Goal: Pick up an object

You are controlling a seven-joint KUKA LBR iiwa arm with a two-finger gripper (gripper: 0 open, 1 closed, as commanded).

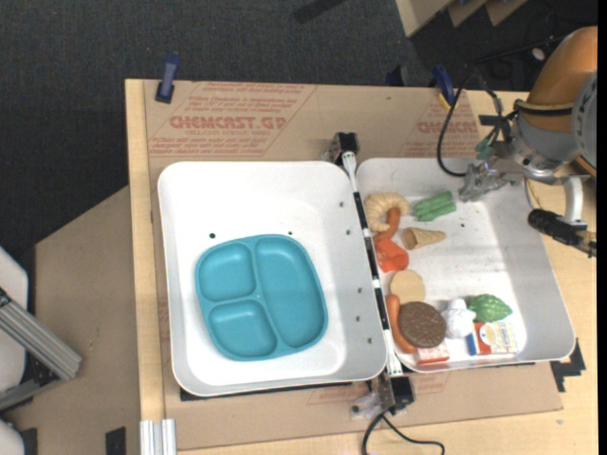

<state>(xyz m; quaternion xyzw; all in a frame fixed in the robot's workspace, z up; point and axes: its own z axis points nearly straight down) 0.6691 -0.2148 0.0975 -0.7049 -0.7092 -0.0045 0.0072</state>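
The tool (471, 183) hangs beside the green toy (432, 207) in the right bin (531, 254), its opening seemingly impossible to tell.

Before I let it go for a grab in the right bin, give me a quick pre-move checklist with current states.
1. End effector over the right bin, at its far edge: ok.
2. Fingers open: cannot tell.
3. Nothing held: cannot tell.
4. Nearest target, green toy, lies free of its neighbours: ok.
5. Cone and croissant crowd the bin's left side: not ok for a clean grasp.
6. Blue tray sits in the left bin, out of the way: ok.
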